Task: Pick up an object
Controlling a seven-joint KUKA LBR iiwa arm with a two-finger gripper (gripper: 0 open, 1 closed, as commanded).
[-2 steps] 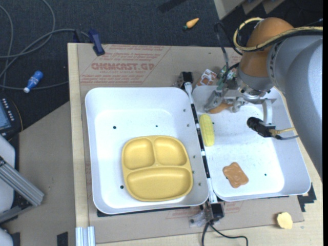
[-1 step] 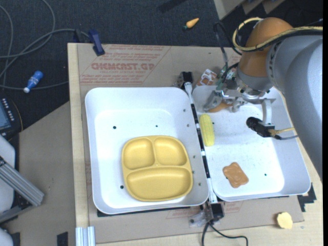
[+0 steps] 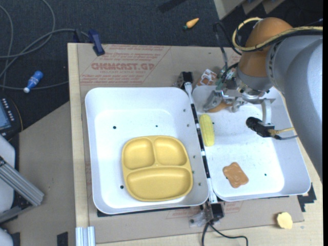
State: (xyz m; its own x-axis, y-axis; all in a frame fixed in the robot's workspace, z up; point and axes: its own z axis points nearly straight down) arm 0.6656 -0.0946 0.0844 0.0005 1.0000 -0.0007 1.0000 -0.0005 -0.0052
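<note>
While the arm [image 3: 287, 60] reaches in from the right, its end effector [image 3: 225, 102] is down at the far end of the right bin [image 3: 256, 188], up by the back rim. Can't tell from this angle what the tip is doing, too much metal and cabling bunched up around it. There's something orange-brown [image 3: 217, 107] poking out right under it, touching or nearly so, but I can't make out what it is or whether it's actually grabbed.

Other stuff in the right bin: a yellow corn cob toy [image 3: 206, 129] lying along the left wall, just beside the end effector on the near side. A small brown cookie-looking piece [image 3: 235, 174] sits toward the near end of the bin, well apart from the end effector.

Left bin [image 3: 102, 111] has a yellow divided plate [image 3: 156, 167], three compartments, sitting flat toward the near right corner.

Both bins are on a cardboard-covered tabletop [image 3: 128, 63]. A small yellow chunk [image 3: 284, 220] lies on the tabletop past the near right corner of the right bin. A blue bottle [image 3: 34, 80] and a little orange thing [image 3: 191, 22] are out on the dark floor.
</note>
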